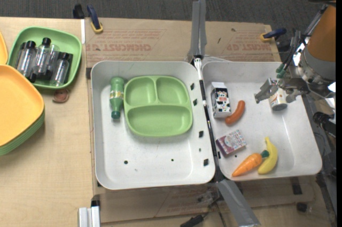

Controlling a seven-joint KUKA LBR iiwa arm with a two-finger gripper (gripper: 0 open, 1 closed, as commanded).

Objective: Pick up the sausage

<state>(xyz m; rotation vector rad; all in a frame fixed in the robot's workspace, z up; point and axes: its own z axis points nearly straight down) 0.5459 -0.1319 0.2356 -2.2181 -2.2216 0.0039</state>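
Sausage (235, 112) beside carton (220, 100); gripper (278, 95) apart, fingers indistinct

The right bin (299, 162) is the landmark. The sausage (235, 112) lies in its upper left part, tilted, just beside a small milk carton (220, 100). The hand (279, 93) hangs over the upper right part, well apart from the sausage. A carrot (248, 164) and a banana (270, 156) lie near the lower edge.
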